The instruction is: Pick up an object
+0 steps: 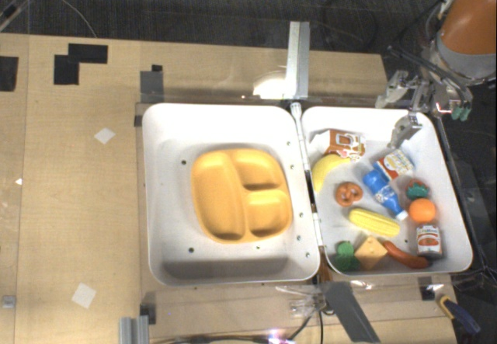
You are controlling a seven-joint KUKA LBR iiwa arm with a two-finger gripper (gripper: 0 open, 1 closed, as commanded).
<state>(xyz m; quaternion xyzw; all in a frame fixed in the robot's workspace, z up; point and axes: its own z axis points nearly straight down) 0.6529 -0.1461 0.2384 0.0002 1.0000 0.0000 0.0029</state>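
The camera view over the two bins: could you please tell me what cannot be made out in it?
- Gripper: too small and blurred to tell how it is set, or whether it touches anything in the right bin.
- Arm: cut off by the top right corner.
- Labels on the small can and the blue bottle: too small to read.
- Broccoli: partly hidden by the cheese wedge.

Grey arm [463, 63], orange band, black cables
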